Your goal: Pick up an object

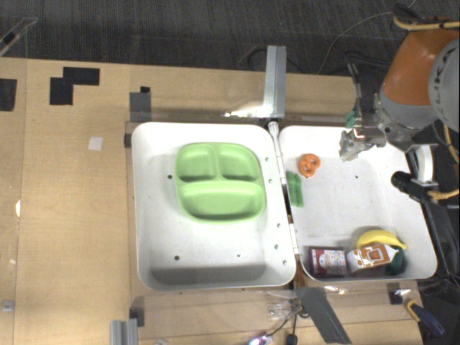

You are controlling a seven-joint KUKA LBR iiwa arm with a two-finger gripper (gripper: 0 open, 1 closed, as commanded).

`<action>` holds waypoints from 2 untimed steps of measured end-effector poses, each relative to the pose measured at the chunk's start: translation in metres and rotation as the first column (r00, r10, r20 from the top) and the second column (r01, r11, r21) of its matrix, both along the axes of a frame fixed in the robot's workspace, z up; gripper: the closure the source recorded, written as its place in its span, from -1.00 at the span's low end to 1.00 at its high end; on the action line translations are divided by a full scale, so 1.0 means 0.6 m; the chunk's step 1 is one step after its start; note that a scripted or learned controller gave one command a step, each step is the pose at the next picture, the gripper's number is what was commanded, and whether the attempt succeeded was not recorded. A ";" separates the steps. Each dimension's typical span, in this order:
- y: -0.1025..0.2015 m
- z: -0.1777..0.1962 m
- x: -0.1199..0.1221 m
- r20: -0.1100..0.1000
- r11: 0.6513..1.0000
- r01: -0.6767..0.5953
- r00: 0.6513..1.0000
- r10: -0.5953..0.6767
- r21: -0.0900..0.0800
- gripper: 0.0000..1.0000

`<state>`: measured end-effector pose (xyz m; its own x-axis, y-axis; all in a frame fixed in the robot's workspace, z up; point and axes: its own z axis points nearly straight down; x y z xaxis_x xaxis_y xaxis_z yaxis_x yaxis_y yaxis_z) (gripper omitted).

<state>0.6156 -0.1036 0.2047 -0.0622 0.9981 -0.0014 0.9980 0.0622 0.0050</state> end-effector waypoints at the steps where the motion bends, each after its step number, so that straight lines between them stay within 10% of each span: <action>1: -0.080 0.035 0.052 0.001 0.985 0.171 0.985 -0.171 0.000 1.00; 2: -0.080 0.035 0.052 0.001 0.985 0.170 0.985 -0.170 0.000 -1.00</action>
